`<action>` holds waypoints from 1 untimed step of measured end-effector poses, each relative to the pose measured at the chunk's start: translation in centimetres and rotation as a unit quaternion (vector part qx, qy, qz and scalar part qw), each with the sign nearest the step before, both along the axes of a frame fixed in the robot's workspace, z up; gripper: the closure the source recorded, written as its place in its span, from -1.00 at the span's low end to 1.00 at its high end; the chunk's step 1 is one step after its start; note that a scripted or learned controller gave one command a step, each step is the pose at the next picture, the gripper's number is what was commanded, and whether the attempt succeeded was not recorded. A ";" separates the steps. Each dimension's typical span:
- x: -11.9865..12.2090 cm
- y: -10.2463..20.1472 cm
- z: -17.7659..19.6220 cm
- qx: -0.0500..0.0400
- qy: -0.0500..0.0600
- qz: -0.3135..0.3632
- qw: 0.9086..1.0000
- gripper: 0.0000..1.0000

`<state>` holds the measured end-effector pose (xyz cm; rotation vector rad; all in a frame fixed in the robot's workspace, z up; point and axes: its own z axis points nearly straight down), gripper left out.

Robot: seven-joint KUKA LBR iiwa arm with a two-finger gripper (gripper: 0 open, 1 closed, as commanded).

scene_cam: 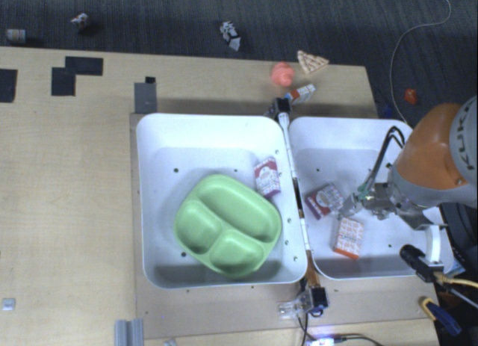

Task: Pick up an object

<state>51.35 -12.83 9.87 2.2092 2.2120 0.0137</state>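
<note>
In the right bin (373, 139), a crumpled red and white packet (323, 201) lies near the left wall. A flat orange and white packet (348, 237) lies just in front of it. My gripper (362, 201) hangs low over this bin, right beside the crumpled packet and just above the orange one. Nothing can be seen held in it. The left bin (160, 187) holds a green divided plate (228, 223). Another red and white packet (267, 176) lies at that plate's far right corner.
On the bench behind the bins lie a pink ball (281, 74), a toy pizza slice (311, 61) and a small tube (302, 94). The grey arm with its orange band (433, 159) covers the right bin's right side.
</note>
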 end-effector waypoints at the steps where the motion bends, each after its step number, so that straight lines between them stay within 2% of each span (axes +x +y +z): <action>1: 0.1 0.1 1.1 0.000 -0.002 0.000 1.000 1.00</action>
